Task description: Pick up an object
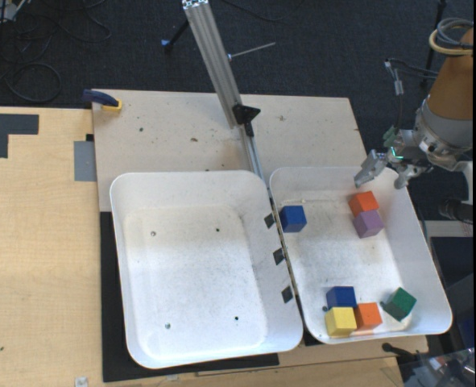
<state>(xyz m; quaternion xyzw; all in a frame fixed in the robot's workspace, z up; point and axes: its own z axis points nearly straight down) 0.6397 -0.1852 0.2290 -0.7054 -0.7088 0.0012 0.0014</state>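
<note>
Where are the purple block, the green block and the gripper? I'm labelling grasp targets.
purple block (pixel 368 223), camera view, top face.
green block (pixel 399 303), camera view, top face.
gripper (pixel 387 172), camera view, midway between its fingertips.

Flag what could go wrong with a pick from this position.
The gripper hangs open over the right bin's far rim, so a straight descent might hit the wall. The nearest targets, the orange cube and purple cube, touch each other; closing on one could shove or drag the other.
</note>
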